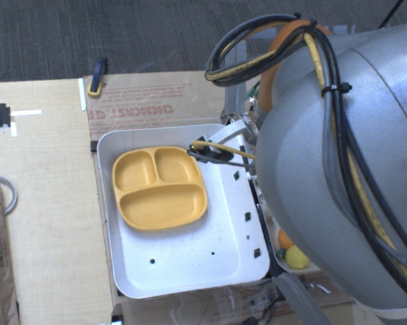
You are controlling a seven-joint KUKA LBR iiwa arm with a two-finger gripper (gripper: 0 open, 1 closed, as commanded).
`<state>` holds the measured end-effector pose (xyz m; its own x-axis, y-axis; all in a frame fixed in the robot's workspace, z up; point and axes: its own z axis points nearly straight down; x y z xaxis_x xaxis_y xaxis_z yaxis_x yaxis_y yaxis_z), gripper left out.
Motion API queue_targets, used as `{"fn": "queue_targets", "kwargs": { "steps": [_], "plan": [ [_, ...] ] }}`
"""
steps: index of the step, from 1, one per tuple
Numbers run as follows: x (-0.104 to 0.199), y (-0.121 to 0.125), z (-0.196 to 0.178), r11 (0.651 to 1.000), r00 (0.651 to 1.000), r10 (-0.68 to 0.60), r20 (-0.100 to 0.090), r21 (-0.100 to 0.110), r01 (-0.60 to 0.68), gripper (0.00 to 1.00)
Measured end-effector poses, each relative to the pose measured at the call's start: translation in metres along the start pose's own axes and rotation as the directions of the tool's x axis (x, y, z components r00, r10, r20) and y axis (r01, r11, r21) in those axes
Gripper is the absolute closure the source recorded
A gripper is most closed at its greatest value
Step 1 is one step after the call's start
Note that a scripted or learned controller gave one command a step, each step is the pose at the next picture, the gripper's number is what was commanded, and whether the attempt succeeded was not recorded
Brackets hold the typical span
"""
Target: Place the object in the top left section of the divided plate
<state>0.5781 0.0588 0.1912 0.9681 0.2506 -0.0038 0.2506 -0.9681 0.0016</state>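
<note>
Overhead, one yellow divided plate [160, 187] in one white bin [183, 265]; arm [344, 168] alongside, grip state unreadable.

Grey arm [345, 175] covers right bin; left bin [176, 265] floor open near and right of yellow divided plate [160, 187].

Divided plate [160, 187] lies in the upper left part of the left bin [183, 265], its two small sections toward the far side. Arm [344, 168] overhangs the right bin. Two small round objects [292, 253] lie just right of the left bin's wall, under the arm.
</note>
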Motion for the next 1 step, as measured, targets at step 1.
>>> {"fn": "queue_targets", "kwargs": {
  "steps": [1],
  "plan": [
    [-0.0585, -0.0817, 0.023, 0.998, 0.998, 0.055, 0.001, 0.0, -0.055, 1.0]
  ]
}}
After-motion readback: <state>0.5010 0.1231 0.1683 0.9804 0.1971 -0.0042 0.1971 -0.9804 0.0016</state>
